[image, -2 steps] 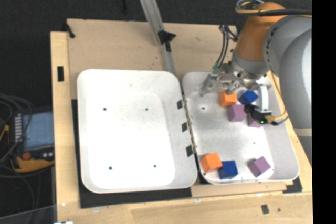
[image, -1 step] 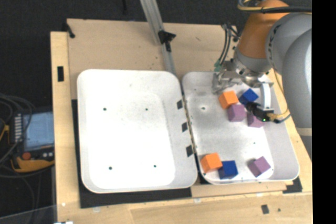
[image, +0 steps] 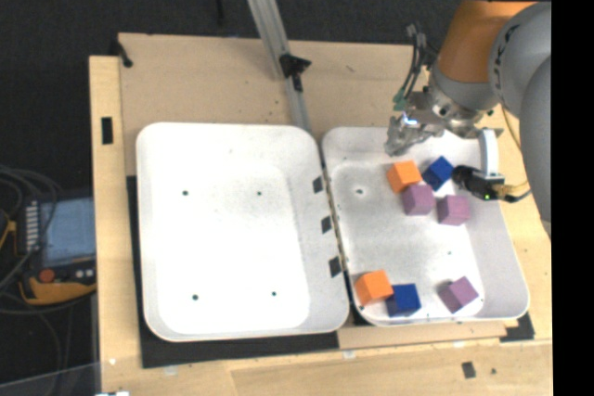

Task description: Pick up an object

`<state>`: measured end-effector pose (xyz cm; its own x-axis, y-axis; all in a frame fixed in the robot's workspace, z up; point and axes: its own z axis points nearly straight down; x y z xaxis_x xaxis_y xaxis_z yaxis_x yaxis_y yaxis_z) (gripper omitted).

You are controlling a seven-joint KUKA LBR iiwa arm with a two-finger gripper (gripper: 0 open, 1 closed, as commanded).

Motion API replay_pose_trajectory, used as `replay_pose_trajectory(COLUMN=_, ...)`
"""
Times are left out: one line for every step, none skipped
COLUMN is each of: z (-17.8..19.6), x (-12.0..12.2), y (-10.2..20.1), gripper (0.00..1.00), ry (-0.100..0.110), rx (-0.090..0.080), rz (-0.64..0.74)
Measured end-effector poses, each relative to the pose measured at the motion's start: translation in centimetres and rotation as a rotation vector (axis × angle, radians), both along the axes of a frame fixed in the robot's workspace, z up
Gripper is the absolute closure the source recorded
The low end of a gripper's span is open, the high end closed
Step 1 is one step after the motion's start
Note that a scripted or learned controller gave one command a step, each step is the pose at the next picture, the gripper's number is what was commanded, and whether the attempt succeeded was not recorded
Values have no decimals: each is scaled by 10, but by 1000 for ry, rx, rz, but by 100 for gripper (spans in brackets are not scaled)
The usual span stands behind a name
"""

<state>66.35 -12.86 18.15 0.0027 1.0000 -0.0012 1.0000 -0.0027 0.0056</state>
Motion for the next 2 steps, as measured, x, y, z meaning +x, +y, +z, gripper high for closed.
replay_pose_trajectory(z=64, x=7, y=-4, gripper=100, ry=-3, rx=-1, rz=5)
replay_pose_trajectory(z=119, x=8, y=-5, gripper=100, ry=-3, rx=-1, rz=7)
